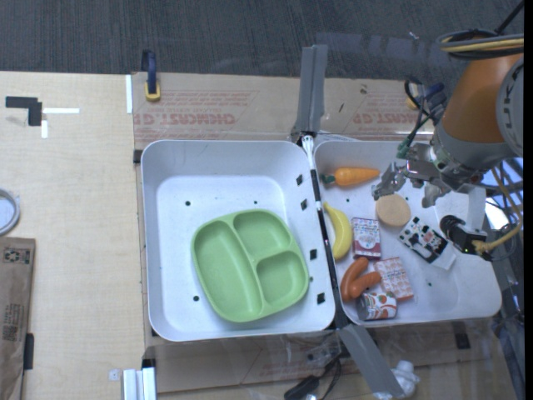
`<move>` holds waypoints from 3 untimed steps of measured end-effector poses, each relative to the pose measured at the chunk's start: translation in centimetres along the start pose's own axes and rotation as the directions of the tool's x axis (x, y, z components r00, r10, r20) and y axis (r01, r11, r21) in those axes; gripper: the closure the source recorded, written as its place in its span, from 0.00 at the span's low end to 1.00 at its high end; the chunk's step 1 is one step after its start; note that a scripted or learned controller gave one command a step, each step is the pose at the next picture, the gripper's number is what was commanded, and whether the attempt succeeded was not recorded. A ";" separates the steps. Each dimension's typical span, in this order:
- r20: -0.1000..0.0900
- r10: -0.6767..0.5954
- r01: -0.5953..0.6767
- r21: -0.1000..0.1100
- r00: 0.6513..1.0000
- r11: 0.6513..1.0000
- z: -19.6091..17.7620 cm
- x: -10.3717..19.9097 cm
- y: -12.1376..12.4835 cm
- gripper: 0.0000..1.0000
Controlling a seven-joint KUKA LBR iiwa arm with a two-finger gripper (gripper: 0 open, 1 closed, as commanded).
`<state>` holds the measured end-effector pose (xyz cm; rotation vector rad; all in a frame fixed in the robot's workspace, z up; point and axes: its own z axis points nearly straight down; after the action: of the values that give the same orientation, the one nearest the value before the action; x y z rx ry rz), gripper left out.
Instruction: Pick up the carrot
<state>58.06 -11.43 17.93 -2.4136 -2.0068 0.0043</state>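
Camera view. Two shallow white bins sit side by side on a pale wooden bench [67, 223].

The left white bin [166, 182] takes the middle of the frame and holds a light green plastic plate with three compartments [250, 265], lying flat.

The right white bin [466, 298] sits at centre right. The orange carrot with a green stem end [354, 176] lies at its upper left, level across the frame. Its stem end points left and is close to the bin's left wall. It rests on the bin floor, clear of the other items.

The two-finger grey gripper [409, 188] is in the upper middle of the right bin, below the arm's orange band. It is near the carrot's right tip but apart from it. Its fingers [386, 182] are spread wide, with nothing seen between them.

A round tan disc [393, 211] lies just below the gripper in the frame. A yellow banana [337, 230] runs along the bin's left wall, below the carrot. A small red-and-white carton [366, 237] lies just right of it.

Lower in the bin:
- an orange-red sausage pair [358, 277]
- a pink printed box [394, 278]
- a small printed can on its side [379, 305]

A blue and yellow clamp [150, 75] stands at the upper left of the frame.
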 end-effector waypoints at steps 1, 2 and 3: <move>0.002 -0.217 0.217 -0.003 0.976 0.976 8.2 3.2 6.3 0.00; 0.002 -0.160 0.160 -0.005 0.987 0.987 5.1 0.7 6.8 0.00; 0.003 -0.301 0.301 -0.001 0.954 0.954 8.7 2.8 7.4 0.00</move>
<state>65.81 -10.02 9.22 -2.0812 -2.3534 0.0051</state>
